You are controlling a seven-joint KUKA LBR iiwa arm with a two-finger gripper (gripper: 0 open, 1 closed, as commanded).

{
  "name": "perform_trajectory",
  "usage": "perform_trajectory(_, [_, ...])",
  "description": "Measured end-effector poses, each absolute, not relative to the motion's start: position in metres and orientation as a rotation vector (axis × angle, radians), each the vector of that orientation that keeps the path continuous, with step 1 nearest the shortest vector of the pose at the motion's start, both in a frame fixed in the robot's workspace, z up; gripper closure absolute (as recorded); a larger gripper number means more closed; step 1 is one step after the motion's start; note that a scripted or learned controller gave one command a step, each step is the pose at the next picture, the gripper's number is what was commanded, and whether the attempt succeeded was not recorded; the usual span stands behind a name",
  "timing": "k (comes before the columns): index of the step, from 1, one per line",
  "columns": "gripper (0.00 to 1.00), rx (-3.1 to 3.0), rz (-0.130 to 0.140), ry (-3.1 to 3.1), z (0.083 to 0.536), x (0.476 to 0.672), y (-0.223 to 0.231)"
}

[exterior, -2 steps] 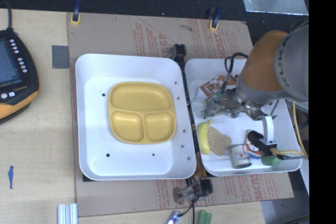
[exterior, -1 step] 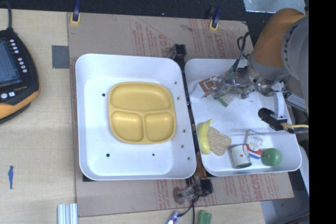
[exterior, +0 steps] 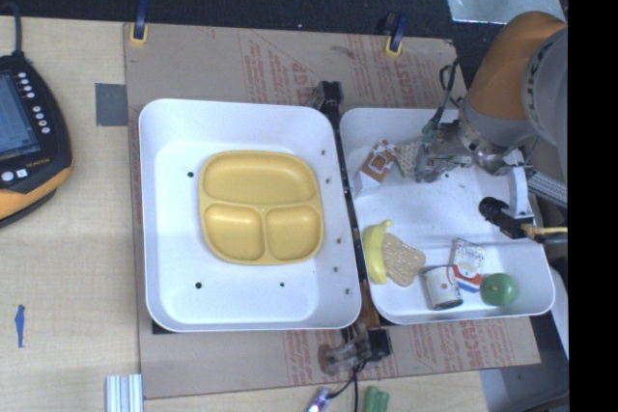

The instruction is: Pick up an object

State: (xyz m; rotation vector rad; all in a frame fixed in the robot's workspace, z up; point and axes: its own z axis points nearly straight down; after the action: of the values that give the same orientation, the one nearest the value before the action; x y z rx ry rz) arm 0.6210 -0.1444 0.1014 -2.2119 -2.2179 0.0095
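The hand (exterior: 432, 159) hangs over the upper part of the right bin (exterior: 425, 207), in the right half of the frame. The grey arm and its orange band rise behind it toward the right edge. I cannot tell whether the hand is wide or narrow, and nothing can be seen held in it.

Just to its left, and apart from it, lies a small brown-and-white packet (exterior: 379, 161), the nearest candidate for the pick. Lower in the same bin a banana (exterior: 373, 251) touches a tan cracker-like slice (exterior: 403, 259). Beyond them, toward the lower right, are a tipped can (exterior: 442, 287), a small white carton (exterior: 468, 258) and a round green fruit (exterior: 499, 288). The left bin (exterior: 174, 285) holds a yellow divided plate (exterior: 261, 206).

To pick well, the hand should probably centre over the packet and line up across its narrower side. It should keep clear of the bin wall on the left and close fully before lifting. The packet looks light and flat, so it may slide if nudged.
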Motion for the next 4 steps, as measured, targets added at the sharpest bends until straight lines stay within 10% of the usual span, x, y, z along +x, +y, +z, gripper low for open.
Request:
perform_trajectory(1, [1.0,-2.216,0.0,-2.224,0.193,0.609,-0.074])
perform_trajectory(2, [0.0,-2.216,0.002,-2.223,0.192,0.608,-0.075])
perform_trajectory(3, [0.0,-2.228,-0.019,-2.237,0.114,0.657,-0.123])
perform_trajectory(4, [0.0,-2.222,-0.027,-2.235,0.106,0.665,-0.154])
